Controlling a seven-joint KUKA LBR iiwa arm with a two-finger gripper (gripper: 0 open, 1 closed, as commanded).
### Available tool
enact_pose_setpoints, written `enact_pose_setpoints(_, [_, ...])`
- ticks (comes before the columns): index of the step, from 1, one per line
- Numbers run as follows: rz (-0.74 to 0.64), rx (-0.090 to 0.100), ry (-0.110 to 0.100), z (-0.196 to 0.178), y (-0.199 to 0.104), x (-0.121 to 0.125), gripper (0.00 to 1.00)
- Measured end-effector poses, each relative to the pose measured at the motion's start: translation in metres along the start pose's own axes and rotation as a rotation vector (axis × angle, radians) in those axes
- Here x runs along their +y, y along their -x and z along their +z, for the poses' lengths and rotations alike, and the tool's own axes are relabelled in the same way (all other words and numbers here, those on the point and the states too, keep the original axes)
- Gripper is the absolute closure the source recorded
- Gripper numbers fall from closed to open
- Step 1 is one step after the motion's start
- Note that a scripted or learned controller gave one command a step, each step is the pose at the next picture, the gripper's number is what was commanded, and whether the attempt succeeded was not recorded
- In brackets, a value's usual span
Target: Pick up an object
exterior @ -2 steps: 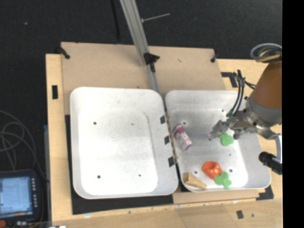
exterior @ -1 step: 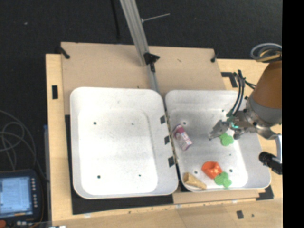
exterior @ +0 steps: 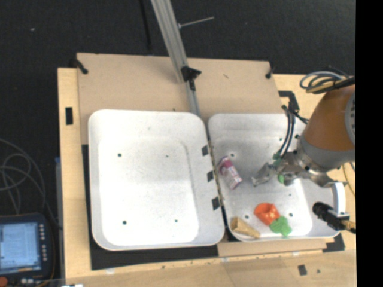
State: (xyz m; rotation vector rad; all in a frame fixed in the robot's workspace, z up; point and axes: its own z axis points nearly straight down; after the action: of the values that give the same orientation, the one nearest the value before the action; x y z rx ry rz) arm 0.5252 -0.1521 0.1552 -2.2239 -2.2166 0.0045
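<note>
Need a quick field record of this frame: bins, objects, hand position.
bins: left bin and right bin, side by side
right bin objects: pink-white packet; orange object; green object; tan wedge
arm: enters from view's right, over right bin
hand, low over right bin, right of packet, above orange object
hand state: cannot tell
held item: none seen

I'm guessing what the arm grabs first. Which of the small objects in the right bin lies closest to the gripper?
The pink-and-white packet, up by the divider and level with the gripper. The orange piece, green piece and tan wedge cluster lower, along the bin's front edge.
</note>
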Motion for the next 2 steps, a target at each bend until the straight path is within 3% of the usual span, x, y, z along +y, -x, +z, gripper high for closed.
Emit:
enact_pose_setpoints(1, [-0.002, 0.0, 0.0, 0.053, 0.001, -0.001, 0.0])
enact_pose_setpoints(2, [0.006, 0.0, 0.009, 0.039, 0.002, 0.002, 1.0])
